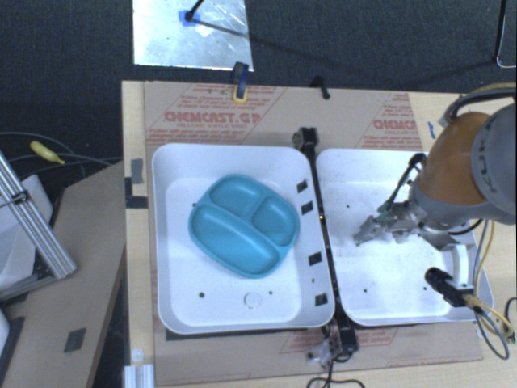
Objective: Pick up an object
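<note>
A blue divided plate (244, 224) lies tilted in the left white bin (182, 297), near its middle. My gripper (368, 230) hangs low over the right white bin (363, 309), its grey fingers pointing left toward the divider between the bins. It is well to the right of the plate and apart from it. Nothing shows between its fingers. The arm's orange band and grey wrist cover the right part of that bin.
A black divider with clips (317, 225) runs between the two bins. Both bins sit on a brown cardboard sheet (210, 115). A shiny metal sheet (192, 21) lies on the dark floor behind. Cables (494, 323) trail at the lower right.
</note>
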Available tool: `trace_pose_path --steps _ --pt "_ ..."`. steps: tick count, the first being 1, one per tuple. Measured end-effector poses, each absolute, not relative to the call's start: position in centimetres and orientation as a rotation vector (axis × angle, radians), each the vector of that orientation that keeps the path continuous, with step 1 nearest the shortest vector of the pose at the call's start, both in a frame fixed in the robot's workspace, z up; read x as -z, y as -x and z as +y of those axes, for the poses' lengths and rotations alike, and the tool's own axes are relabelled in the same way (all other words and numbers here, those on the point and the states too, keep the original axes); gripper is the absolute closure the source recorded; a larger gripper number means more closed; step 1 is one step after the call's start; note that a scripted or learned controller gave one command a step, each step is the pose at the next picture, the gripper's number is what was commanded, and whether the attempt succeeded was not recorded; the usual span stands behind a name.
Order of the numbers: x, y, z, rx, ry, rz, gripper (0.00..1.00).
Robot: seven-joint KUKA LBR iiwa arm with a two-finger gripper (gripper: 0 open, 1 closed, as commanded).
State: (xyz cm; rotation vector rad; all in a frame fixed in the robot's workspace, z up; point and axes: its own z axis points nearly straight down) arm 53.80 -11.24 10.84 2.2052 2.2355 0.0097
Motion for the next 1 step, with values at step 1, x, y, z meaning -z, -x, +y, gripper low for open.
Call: trace_pose_path --steps 1 --pt "-18.98 -58.47 -0.92 -0.019 -2.198 2.235 0.00"
